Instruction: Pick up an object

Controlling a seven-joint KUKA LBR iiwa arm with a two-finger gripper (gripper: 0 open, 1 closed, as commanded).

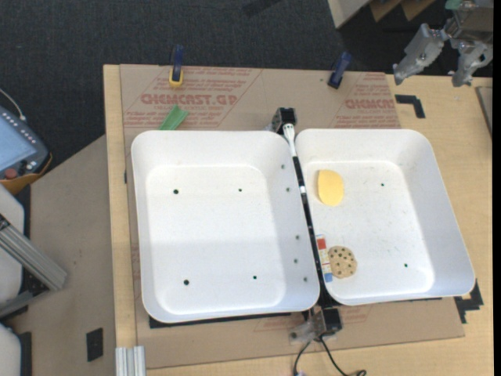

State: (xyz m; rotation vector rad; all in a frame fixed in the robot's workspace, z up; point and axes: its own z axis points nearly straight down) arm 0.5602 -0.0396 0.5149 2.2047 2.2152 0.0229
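Above the bench's far right corner hangs the gripper [443,56], fingers spread apart and holding nothing; a yellow object [330,187] and a cookie [341,262] lie near the right bin's [438,202] left wall.

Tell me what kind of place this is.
Likely a robotics lab test bench: two white bins clamped onto a cardboard-covered board, toy-like items such as a cookie inside, and a gripper at the upper right.
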